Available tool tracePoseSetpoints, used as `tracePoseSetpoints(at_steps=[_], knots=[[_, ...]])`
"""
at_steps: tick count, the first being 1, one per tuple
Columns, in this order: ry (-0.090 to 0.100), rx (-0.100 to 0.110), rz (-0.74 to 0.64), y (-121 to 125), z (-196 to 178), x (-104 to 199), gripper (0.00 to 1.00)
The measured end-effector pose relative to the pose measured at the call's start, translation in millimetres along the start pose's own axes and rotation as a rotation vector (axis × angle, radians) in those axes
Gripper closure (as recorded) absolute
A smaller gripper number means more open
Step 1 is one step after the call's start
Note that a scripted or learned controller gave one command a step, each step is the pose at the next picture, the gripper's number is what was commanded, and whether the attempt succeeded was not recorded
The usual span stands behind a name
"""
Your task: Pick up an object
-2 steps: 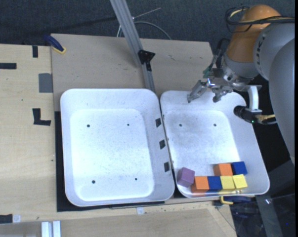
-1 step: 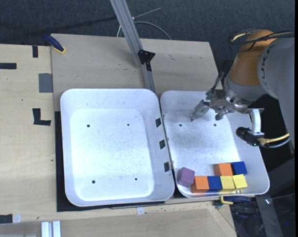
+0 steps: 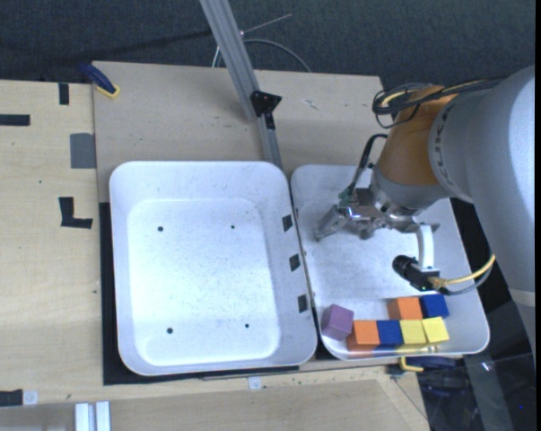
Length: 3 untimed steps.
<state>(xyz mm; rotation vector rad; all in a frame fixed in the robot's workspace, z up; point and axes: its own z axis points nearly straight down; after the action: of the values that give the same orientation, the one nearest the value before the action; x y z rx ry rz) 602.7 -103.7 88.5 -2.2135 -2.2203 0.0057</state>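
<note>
Blocks are what the coming move turns on, and they all lie toward the near side of the claw [image 3: 328, 227], in the near end of the right bin [image 3: 342, 182]. Going left to right: the left bin [image 3: 198, 182] holds no object that I can make out, just a few dark specks on its floor. In the right bin, a purple block [image 3: 339, 320] sits at the near left corner, just beside the wall shared with the left bin. Next to it comes an orange block [image 3: 366, 332], then a blue block [image 3: 389, 332], then a yellow block [image 3: 414, 331] and a second yellow block [image 3: 436, 329], all packed in a row along the near rim; behind that row sit another orange block [image 3: 405, 309] and another blue block [image 3: 434, 305], touching each other.

The claw hangs over the middle of the right bin, its metal fingers pointing left toward the shared wall and looking spread, with nothing between them. The purple block is the nearest thing, almost straight toward the near edge from the fingertips and standing slightly apart from the row, so I judge it the easiest target. The grey arm [image 3: 485, 142] reaches in from the right, orange band above the wrist, wrist bent down over the bin; a yellow cable trails along its near side
</note>
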Motion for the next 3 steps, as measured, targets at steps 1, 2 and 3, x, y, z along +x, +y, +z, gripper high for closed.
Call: tracePoseSetpoints(at_steps=[1,2,3], knots=[[0.000,-0.014,-0.005,1,-108,105,0.00],[-0.001,-0.008,-0.003,38,-103,140,0.00],[-0.002,-0.002,0.001,-5,-103,158,0.00]])
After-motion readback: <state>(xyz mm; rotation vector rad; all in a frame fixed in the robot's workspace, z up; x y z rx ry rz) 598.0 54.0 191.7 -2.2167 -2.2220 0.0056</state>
